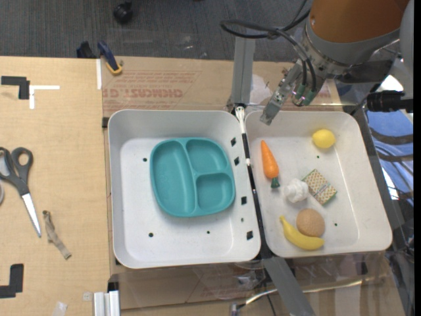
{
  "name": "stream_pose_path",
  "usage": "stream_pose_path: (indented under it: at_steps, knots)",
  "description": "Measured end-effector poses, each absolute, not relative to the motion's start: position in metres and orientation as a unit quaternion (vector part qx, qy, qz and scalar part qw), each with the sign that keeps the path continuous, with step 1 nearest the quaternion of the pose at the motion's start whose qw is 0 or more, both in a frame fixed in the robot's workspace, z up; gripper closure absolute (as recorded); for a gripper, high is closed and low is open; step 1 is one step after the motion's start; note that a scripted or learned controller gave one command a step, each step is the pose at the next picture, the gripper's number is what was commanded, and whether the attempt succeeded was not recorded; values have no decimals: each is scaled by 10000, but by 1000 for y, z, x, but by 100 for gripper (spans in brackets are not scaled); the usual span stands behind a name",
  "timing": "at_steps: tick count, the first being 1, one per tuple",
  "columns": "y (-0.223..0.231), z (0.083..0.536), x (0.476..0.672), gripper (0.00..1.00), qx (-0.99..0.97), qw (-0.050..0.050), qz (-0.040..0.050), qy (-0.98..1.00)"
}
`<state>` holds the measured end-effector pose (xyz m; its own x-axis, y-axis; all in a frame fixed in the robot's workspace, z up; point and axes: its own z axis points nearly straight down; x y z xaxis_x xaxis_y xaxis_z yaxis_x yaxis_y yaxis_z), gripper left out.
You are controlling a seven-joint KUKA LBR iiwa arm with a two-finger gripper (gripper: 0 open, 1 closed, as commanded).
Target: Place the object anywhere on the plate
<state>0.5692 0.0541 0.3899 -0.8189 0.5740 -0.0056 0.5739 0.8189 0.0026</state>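
While fingers [271,110] hang above right bin [368,176], grip state unclear; plate [193,176] bare.

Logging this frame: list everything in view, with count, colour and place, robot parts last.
plate: 1, teal, three compartments, left bin
carrot: 1, orange, right bin
lemon: 1, yellow, right bin, far side
white lump: 1, right bin middle
patterned packet: 1, green-tan, beside lump
brown ball: 1, touching banana
banana: 1, yellow, near edge
bins: 2, white
scissors: 1, grey, bench left
gripper: 1, above right bin's far-left corner
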Motion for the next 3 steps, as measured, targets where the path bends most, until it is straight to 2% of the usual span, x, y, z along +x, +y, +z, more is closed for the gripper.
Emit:
stream_pose_path:
  at_steps: [1, 2, 3]
  knots:
    - [28, 328, 510, 100, 2879, 6, -5, 9577]
    - [83, 300, 563, 100, 3632, 12, -3, 9317]
    - [143, 357, 553, 100, 3403, 15, 0, 9403]
